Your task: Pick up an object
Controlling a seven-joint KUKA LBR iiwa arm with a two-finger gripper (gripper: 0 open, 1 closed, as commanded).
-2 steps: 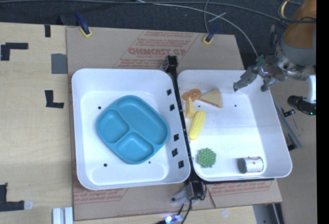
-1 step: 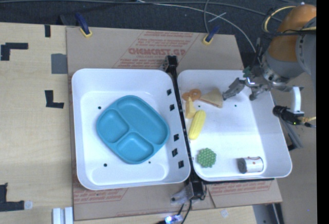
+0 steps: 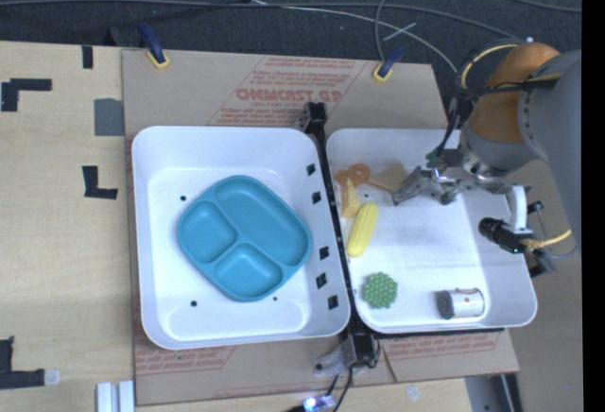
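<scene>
You saw the two-finger gripper [image 3: 425, 186] spread and holding nothing at three o'clock of the stiff, probably light, slick yellow plastic corn cob [image 3: 362, 229] in the right white bin [image 3: 506, 311], best pinched across its middle.

overhead, slanted down on bins [image 3: 151, 212]

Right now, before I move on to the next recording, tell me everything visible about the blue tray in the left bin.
The blue tray is a rounded, plastic-looking dish in light blue with three moulded compartments: one long one along its upper right side and two smaller ones. It lies flat, right side up, turned at an angle on the floor of the left bin, about in the middle. Its compartments hold nothing. It touches only the bin floor and stands apart from the walls.
</scene>
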